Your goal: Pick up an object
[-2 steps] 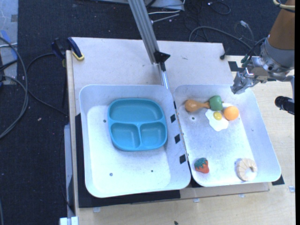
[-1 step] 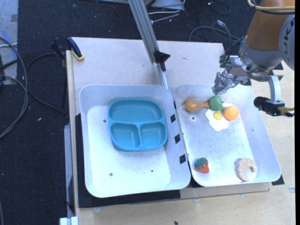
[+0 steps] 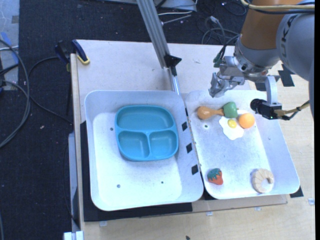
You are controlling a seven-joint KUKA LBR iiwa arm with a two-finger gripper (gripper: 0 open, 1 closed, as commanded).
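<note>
My gripper [image 3: 218, 90] hangs over the far edge of the right bin [image 3: 280, 149], just above and behind a tan drumstick [image 3: 207, 113]. Nothing shows between its fingers. Beside the drumstick lie a green piece [image 3: 230, 109], an orange ball [image 3: 246, 120] and a fried egg [image 3: 231, 129]. Near the bin's front sit a strawberry [image 3: 215, 176] and a beige shrimp-like piece [image 3: 262, 179].
The left bin [image 3: 100, 184] holds a blue divided tray [image 3: 147, 132]. A slanted metal pole [image 3: 156, 31] runs from the top down to the seam between the bins. Cables lie on the dark floor at left.
</note>
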